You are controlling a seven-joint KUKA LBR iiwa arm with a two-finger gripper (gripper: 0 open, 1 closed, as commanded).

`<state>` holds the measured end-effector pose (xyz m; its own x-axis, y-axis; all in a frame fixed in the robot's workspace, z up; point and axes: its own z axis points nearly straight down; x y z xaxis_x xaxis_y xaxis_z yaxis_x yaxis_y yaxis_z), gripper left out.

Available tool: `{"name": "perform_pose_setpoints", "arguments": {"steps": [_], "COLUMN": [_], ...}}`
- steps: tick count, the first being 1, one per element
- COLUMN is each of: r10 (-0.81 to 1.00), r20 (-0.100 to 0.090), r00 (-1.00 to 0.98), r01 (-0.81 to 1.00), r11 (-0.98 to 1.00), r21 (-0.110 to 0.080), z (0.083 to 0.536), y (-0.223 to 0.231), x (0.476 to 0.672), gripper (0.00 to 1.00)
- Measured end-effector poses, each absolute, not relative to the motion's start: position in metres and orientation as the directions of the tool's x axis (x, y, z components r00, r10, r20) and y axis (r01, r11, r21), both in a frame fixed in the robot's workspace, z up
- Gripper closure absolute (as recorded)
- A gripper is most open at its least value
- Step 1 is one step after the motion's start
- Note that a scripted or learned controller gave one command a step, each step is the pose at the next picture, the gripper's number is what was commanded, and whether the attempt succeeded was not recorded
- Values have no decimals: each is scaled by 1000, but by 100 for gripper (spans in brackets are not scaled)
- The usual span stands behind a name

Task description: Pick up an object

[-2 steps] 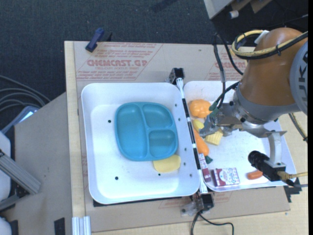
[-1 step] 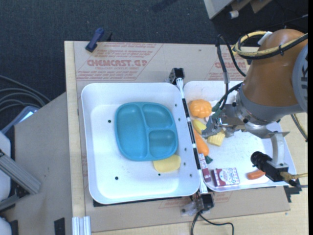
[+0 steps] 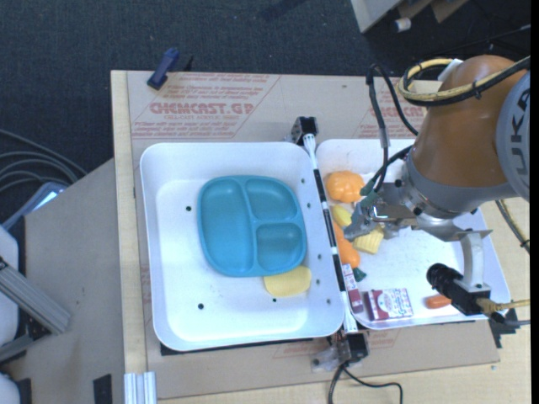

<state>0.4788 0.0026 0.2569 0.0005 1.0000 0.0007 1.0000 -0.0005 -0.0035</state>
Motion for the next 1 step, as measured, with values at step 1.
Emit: {"name": "perform_pose_setpoints", "arguments": {"steps": [1], "r10": [1000], "r20": [0], "r00": [0], "r01": [1000], "r11": [0], "r21": [-1], "z": [262], "y": [-15], "x": [479], "gripper": [100]}}
